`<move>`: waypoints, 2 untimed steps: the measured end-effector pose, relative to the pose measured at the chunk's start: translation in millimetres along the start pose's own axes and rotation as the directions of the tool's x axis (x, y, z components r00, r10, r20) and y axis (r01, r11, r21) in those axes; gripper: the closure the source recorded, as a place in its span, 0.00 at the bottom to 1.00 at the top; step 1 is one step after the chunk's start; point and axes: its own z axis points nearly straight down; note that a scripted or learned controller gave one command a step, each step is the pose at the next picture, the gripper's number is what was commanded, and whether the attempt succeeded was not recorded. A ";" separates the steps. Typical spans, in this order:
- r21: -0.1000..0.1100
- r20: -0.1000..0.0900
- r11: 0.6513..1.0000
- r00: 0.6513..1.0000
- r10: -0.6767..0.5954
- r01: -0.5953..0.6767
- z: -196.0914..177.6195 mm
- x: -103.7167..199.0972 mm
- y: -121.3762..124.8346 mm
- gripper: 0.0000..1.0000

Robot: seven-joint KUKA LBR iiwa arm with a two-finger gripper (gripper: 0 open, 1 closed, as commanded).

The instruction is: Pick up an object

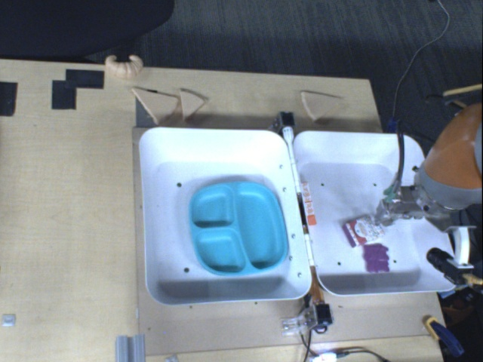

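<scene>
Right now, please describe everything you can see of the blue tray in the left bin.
The blue tray is a rounded, light blue plate that looks like plastic, divided into three compartments: two smaller ones on its left side and one larger on its right. It lies flat, right side up, on the floor of the left bin, slightly turned. Nothing sits in it, and the gripper is far away over the right bin.

Robot lab or test cell, not a home. Plywood bench [68, 225] with cut-out slots, two white bins [162, 202] fixed side by side, loose cable [423, 47] running over dark carpet [302, 29] behind. Grey-and-orange industrial arm [453, 164] reaches in from the right. Connectors and wires [313, 326] clipped at the bench's front edge. Small wooden wedges [170, 102] mounted behind the bins.
</scene>
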 end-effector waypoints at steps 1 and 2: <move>0.007 0.000 1.000 1.000 -0.001 0.001 -87.4 46.4 -32.1 1.00; 0.011 -0.001 1.000 1.000 -0.001 0.001 -3.2 36.9 13.8 1.00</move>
